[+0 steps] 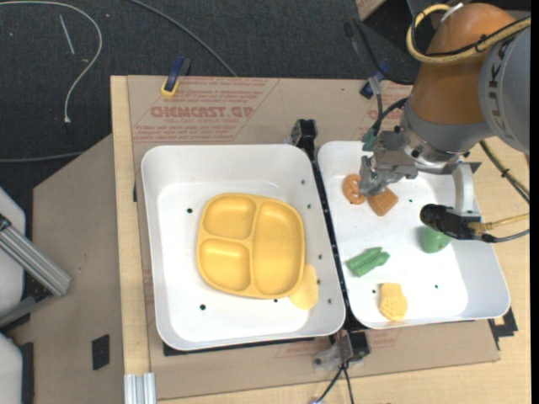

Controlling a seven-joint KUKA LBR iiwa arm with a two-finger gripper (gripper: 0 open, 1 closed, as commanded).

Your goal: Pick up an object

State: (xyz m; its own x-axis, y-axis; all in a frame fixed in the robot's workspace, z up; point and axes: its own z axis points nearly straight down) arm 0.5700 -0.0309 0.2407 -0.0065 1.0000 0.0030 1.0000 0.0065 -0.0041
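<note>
Lower edge of frame: cardboard sheet (227, 377) under both bins, with a black clip (354, 343) where the bins meet, lowest in the picture.
Left bin (160, 192): shallow and white, holding a yellow divided plate (251, 244) with three compartments, at the centre of the frame; a small yellow piece (305, 289) touches the plate's lower right corner.
Right bin (484, 289): shallow and white, holding a green pod-shaped toy (367, 261), a yellow toy (391, 300) near its lower rim, a round green toy (434, 241) on the right side, a round orange toy (353, 189) and a brown block (384, 202) at the upper left.
Gripper (376, 183): down in the upper left of the right bin, right over the orange toy and the brown block; whether it is open, closed or gripping cannot be told from this slanted view.
Task's thing: judged to be the orange toy or the brown block, both still lying on the bin floor, touching or just beside each other.
Doing the step well: likely best to centre on one toy alone, away from its neighbour and the bin wall, close fully, then lift straight up.
Arm (459, 66): orange band and grey body in the upper right of the frame.
Surface: brown bench board with faint red printing along its upper edge.
Room: dark carpet across the top of the frame, with a thin white cable (84, 57) looping at the upper left.
</note>
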